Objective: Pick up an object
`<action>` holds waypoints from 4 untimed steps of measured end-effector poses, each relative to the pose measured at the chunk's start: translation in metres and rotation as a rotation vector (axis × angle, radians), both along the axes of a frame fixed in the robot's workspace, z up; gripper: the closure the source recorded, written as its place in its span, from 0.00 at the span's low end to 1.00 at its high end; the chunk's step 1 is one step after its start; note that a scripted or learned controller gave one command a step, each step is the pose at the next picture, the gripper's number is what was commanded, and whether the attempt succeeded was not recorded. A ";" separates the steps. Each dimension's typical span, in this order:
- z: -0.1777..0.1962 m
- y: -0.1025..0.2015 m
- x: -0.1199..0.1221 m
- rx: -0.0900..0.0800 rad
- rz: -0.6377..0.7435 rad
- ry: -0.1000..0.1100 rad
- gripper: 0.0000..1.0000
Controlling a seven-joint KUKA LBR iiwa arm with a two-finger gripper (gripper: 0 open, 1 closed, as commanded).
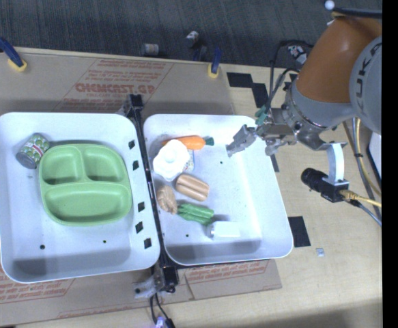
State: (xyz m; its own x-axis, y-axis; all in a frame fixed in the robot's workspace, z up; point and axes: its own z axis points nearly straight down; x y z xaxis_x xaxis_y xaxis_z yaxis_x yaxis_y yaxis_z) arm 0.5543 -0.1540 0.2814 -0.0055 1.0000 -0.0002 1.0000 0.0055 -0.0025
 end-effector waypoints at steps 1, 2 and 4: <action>0.013 0.014 -0.059 0.000 -0.001 -0.002 0.00; 0.043 0.085 -0.036 0.000 0.002 -0.004 0.00; -0.190 0.055 -0.078 0.001 0.001 0.000 0.00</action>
